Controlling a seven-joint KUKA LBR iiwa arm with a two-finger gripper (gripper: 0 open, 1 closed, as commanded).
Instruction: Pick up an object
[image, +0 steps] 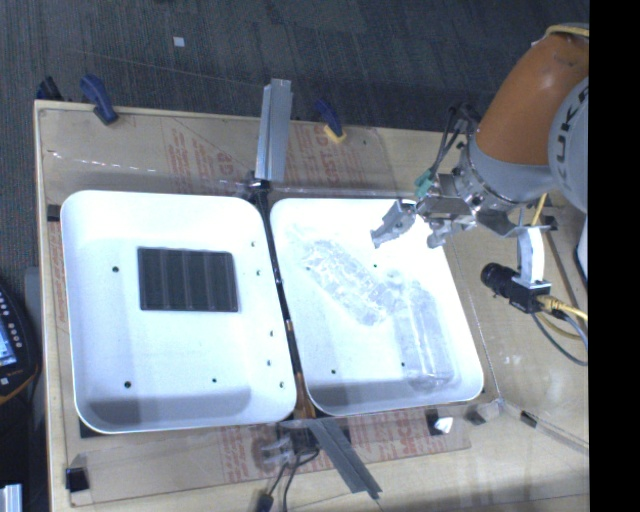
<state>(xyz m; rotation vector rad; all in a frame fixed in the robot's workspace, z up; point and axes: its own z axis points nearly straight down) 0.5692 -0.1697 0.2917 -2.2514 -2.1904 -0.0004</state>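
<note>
My gripper (413, 228) hangs with fingers spread apart and nothing between them, above the right bin (300, 215) at its 1 o'clock corner. The clear plastic bottle (422, 335) lies toward 5 o'clock.

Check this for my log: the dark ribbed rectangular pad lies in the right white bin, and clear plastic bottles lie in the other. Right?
Not quite. The camera view shows the dark ribbed rectangular pad in the left white bin; the clear plastic bottles lie in the right bin.

No legible text or labels.
</note>
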